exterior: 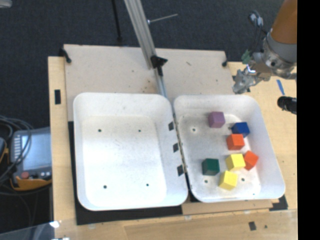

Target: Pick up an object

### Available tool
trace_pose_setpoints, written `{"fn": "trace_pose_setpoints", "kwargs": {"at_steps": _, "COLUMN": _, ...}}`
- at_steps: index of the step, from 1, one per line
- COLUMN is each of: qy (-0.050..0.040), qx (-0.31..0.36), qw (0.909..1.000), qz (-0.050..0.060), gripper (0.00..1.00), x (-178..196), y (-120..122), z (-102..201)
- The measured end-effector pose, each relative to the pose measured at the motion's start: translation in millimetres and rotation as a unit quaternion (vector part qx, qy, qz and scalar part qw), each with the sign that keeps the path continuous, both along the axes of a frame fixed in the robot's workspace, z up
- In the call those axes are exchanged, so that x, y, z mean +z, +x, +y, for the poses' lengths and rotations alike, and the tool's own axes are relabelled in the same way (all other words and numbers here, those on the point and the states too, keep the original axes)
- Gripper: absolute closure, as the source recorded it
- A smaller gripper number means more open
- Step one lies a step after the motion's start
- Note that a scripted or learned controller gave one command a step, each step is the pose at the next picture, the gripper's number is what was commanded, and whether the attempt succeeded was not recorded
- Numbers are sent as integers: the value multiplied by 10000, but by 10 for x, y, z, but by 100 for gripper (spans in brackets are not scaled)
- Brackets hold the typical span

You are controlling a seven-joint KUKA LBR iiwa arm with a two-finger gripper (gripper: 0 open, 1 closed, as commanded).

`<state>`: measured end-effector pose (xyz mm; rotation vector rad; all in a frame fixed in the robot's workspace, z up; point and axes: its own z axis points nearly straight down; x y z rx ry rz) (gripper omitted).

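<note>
Several small blocks lie in the right bin (267,134): a purple block (216,119), a blue block (241,128), an orange block (235,141), a second orange block (251,159), a yellow block (235,161), another yellow block (229,179) and a dark green block (211,166). My gripper (243,81) hangs above the bench just beyond the right bin's far edge, up and to the right of the purple block. Nothing is seen between its fingers.
The left bin (85,114) stands beside the right one, with black clips along the seam (176,146). A slanted aluminium post (142,31) rises behind the bins. A pendant with a screen (30,156) lies at the far left.
</note>
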<state>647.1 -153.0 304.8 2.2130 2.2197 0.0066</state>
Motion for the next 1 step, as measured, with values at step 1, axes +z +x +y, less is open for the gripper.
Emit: {"fn": "trace_pose_setpoints", "kwargs": {"at_steps": 1, "qy": 6, "qx": 5, "qw": 10000, "qz": 43, "gripper": 100, "x": -141, "y": -156, "z": 427}}
